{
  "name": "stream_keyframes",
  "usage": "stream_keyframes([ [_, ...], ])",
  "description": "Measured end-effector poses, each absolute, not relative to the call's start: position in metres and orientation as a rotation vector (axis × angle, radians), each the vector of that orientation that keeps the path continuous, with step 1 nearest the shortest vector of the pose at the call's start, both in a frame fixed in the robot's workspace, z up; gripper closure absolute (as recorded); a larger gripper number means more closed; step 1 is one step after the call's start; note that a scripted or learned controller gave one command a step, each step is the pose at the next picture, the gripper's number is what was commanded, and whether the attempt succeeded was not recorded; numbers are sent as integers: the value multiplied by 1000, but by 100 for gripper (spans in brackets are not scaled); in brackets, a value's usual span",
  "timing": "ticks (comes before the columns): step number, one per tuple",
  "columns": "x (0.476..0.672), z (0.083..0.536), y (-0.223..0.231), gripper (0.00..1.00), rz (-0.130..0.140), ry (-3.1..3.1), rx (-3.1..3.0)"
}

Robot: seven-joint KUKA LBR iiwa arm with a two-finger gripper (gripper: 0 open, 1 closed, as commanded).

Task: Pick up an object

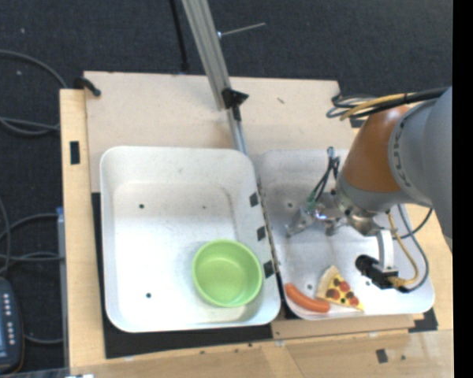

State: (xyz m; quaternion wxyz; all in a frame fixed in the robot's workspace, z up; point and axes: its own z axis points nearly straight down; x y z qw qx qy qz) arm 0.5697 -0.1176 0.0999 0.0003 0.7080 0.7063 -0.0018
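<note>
My gripper (311, 217) hangs low over the middle of the right bin (288, 172), with the grey arm and its orange band reaching in from the right. A toy pizza slice (339, 290) lies at that bin's front edge. An orange-red sausage (306, 298) lies just left of the slice. Both toys sit in front of the gripper and apart from it. A green bowl (227, 272) stands upright in the front right corner of the left bin (142, 168).
A slanted aluminium pole (209, 46) comes down from the top to the gap between the bins. Cables trail over the floor at the left and run along the arm at the right. The bench's wooden edge (79, 211) frames the bins.
</note>
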Motion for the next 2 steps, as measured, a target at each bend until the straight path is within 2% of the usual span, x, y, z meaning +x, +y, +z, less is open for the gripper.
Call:
stream_keyframes([
  [1, 571, 112, -117, 100, 4, 2212, 2227],
  [2, 569, 157, -123, 100, 6, 2215, 2221],
])
